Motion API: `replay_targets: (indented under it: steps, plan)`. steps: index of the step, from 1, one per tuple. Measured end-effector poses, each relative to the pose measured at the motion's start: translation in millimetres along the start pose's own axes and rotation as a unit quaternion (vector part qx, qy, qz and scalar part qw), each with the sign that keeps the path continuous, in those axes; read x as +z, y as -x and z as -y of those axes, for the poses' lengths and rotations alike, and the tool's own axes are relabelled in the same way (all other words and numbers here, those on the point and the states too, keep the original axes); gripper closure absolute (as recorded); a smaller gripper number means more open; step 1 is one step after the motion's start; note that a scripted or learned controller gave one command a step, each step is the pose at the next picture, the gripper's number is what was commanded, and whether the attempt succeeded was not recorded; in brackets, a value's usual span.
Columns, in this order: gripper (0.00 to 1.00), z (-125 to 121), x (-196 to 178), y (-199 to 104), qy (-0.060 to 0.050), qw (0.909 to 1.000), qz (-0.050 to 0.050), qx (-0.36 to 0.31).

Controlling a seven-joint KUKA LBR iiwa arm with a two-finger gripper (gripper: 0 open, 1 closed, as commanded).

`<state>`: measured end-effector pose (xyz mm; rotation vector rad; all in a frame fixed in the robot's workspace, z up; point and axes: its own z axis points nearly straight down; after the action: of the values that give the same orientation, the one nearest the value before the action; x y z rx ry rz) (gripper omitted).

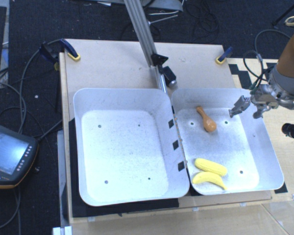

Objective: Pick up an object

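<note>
A small brown wooden piece with a round head [206, 120] lies in the back part of the right bin [264, 146]. Two yellow bananas [210, 172] rest side by side near that bin's front left corner. My gripper [246, 108] hangs over the right bin's back right part, to the right of the wooden piece and apart from it. Its two fingers stand spread, with nothing between them.
The left bin [122, 146] sits beside the right one, a row of black clips along their shared wall. A slanted metal post [144, 31] rises from behind the bins. Yellow clamps hold the board's back corners. A teach pendant [7, 153] lies off the bench at left.
</note>
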<state>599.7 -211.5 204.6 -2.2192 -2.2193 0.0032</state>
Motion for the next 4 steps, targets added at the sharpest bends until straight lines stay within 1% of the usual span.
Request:
replay_targets:
  steps: [1, 2, 3, 4]
  plan:
    - [0.0, 4.7, 44.5, -5.0, 0.0, 1.0, 0.0, 0.0]
    - [0.0, 2.3, 87.4, -6.4, 0.0, 1.0, 0.0, 0.0]
    - [1.0, 1.3, 74.8, -5.8, 0.002, 1.0, 0.001, 0.0]
    - [1.0, -5.7, 18.9, -13.7, 0.004, 1.0, 0.001, -0.001]
